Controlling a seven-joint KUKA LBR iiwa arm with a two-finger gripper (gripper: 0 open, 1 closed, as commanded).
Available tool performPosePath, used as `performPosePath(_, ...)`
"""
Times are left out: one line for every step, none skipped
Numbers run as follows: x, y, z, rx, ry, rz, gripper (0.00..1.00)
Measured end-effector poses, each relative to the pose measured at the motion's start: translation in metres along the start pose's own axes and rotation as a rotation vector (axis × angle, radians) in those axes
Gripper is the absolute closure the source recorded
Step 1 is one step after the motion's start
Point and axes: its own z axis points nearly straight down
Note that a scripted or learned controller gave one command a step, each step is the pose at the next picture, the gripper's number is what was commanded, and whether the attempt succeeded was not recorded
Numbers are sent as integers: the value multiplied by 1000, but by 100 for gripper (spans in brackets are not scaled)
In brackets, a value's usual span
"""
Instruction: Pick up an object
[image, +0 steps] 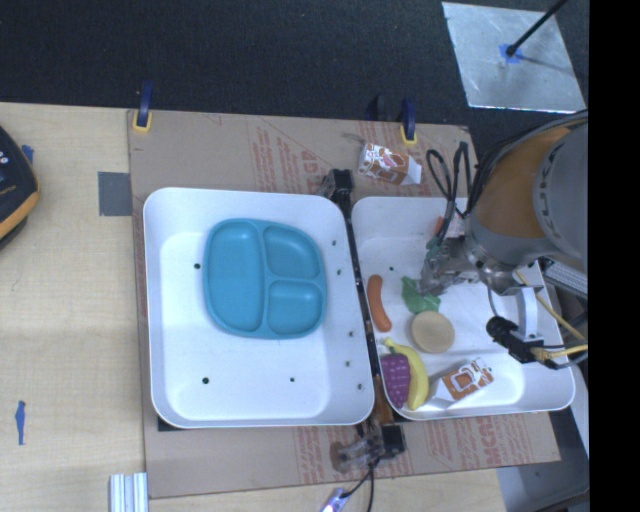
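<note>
The gripper (436, 272) hangs low in the right white bin (395, 222), directly above the small green crumpled object (417, 296) beside the round beige disc (433, 331); its grasp state cannot be told.

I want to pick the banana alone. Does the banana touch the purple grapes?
Touching. The camera view shows the banana curving around the purple grapes with no gap, in the right bin.

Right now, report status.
Gripper low in right bin, over green toy. No grasp seen. Round tan piece, hot dog close by.
</note>
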Motion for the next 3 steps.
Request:
performPosePath(0,0,0,0,0,0,0)
performPosePath(-17,37,10,-1,0,2,0)
performPosePath(-72,74,-79,-3,-2,4,0)
